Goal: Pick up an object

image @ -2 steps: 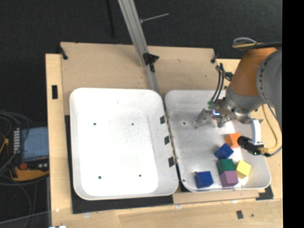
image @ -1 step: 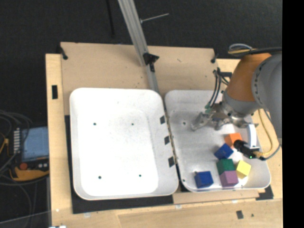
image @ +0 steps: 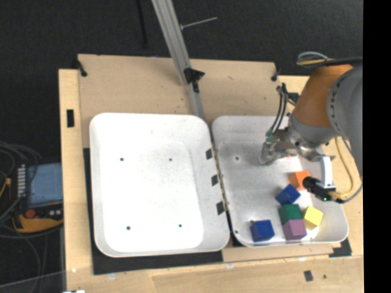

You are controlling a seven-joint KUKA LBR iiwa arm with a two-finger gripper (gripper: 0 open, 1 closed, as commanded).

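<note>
Blocks sit bunched in the near right corner of the right bin (image: 244, 140), and that is where everything worth picking up lies. An orange block (image: 297, 178) is the farthest back of the group, partly covered by the black part of the arm's wrist gear. Just in front of it is a blue block (image: 287, 195), tilted on a corner. Below that comes a green block (image: 290, 213), touching a purple block (image: 294, 229) in front of it, with a yellow block (image: 313, 216) just to their right against the bin wall. A second blue block (image: 262, 230) lies apart from them, to the left, near the front rim.

The arm (image: 321, 102) reaches in from the right, its orange band over the far right part of that bin. The hand (image: 267, 155) points down at bare white bin floor, well to the left of and behind the block cluster. It touches no block. I cannot tell from here how far its fingers are spread; they blur into a grey shape against the white.

The left bin (image: 146, 182) lies just beside the right one, their rims meeting along the middle of the table (image: 122, 84). A slim metal pole (image: 174, 35) slants up from behind the bins. Off the table's left side lies a pendant (image: 38, 191) with cables.
</note>
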